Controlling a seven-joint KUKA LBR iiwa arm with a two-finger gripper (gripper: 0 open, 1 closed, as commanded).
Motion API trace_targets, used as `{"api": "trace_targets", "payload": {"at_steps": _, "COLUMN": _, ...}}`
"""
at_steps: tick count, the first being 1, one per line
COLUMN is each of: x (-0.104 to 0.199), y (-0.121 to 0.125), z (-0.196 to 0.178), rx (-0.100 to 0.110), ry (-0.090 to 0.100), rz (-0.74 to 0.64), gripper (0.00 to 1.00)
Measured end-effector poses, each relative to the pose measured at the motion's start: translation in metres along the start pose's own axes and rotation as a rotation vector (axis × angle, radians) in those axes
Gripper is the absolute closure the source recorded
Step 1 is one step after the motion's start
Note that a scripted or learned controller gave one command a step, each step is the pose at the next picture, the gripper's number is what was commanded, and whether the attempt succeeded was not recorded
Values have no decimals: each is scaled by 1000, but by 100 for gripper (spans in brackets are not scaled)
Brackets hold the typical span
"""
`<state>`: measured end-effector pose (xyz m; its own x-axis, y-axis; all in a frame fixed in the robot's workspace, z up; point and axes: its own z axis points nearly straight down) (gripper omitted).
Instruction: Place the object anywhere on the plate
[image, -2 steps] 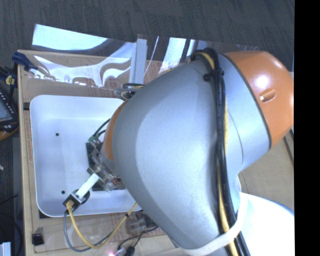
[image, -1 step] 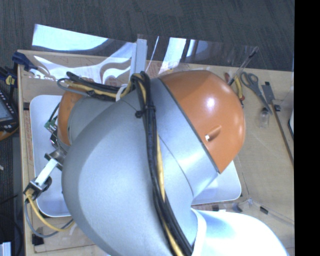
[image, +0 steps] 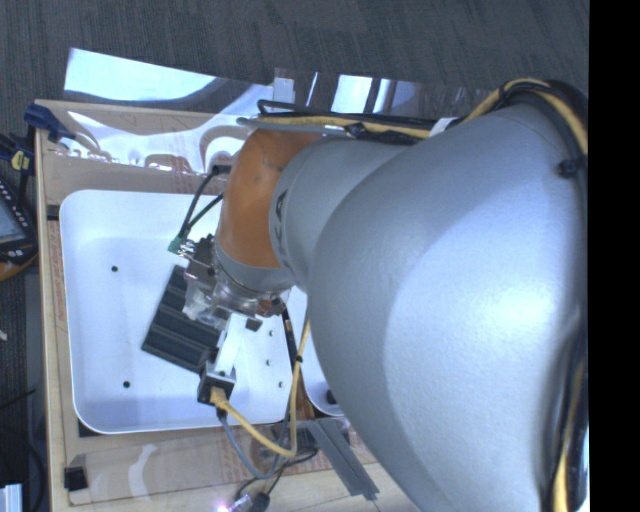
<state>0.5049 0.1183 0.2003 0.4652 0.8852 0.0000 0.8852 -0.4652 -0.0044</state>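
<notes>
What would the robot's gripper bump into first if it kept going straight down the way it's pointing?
Probably the white floor of the left bin. The gripper points down into that bin, and nothing shows between it and the floor, though its own body hides what lies right under it.

A single fixed camera looked down at a slant on the worktop (image: 150, 470), close enough that the arm (image: 450, 300) filled the frame's right half.
</notes>
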Motion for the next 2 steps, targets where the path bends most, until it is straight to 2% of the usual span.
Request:
{"api": "trace_targets", "payload": {"at_steps": 1, "x": -108, "y": 28, "z": -5, "rx": 2, "ry": 0, "rz": 26, "gripper": 100}}
{"api": "trace_targets", "payload": {"at_steps": 2, "x": -2, "y": 7, "z": 92, "rx": 3, "ry": -4, "rz": 327, "gripper": 100}}
